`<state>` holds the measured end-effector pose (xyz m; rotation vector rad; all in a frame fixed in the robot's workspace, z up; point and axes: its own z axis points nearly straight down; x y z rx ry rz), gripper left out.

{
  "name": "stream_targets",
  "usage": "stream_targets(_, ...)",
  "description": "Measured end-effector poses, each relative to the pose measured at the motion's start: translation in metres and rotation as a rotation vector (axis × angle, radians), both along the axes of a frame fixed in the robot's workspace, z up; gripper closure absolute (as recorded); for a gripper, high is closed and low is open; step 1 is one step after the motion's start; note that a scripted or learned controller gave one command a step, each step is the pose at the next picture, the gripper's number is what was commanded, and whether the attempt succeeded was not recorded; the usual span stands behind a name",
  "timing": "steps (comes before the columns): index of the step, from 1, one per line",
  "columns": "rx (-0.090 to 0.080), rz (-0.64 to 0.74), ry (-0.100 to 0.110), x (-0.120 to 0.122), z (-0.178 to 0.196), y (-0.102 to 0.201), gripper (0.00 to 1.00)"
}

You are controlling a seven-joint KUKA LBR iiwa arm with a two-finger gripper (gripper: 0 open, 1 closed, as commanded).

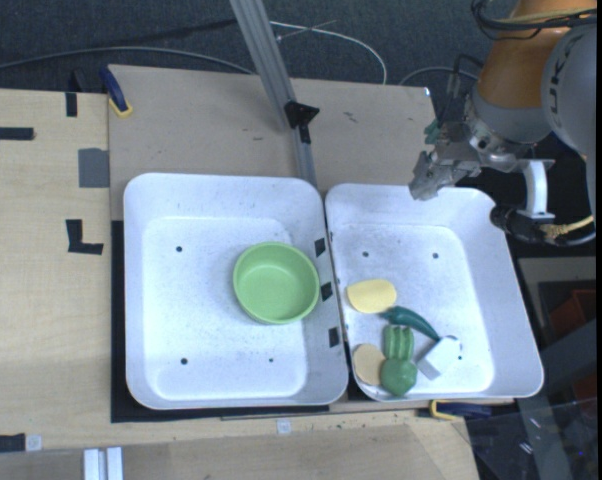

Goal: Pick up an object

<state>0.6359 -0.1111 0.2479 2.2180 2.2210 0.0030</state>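
- You cannot tell the gripper's state above the right bin's far rim.
- Grip the yellow piece across its width; it looks light and smooth.

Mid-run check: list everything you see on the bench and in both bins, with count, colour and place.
left bin: one, white, bench left
right bin: one, white, bench right
bowl: one, green, left bin, right of centre
yellow piece: one, right bin, left side
second yellow piece: one, right bin, near corner
green pieces: a cluster, count unclear, right bin, near edge
metal pole: one, grey, behind bins
arm: one, grey and orange
gripper: one, above right bin's far edge
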Motion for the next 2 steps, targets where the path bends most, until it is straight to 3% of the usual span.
stream_targets(2, 0.002, 0.005, 0.007, -0.026, -0.019, 0.096, 1.00)
